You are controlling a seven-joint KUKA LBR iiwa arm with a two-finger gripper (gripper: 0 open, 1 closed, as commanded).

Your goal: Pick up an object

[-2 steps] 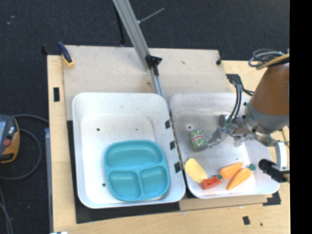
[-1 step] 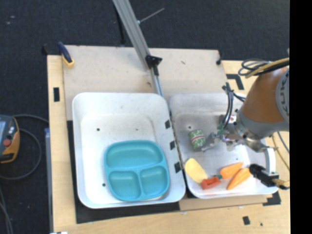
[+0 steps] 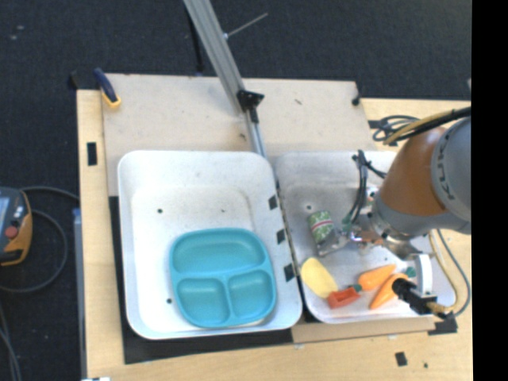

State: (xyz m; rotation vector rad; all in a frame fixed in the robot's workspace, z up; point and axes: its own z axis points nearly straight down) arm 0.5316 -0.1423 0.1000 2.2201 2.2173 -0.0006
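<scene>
Nothing looks lifted yet: the hand [image 3: 347, 240] hangs low in the right bin [image 3: 317, 177] at the frame's lower right, beside the small green can [image 3: 321, 225], its state impossible to tell.

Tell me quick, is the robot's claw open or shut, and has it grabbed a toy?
Gripper: low in the right bin, beside the small green can; whether it is open, shut or holding anything cannot be told.
</scene>
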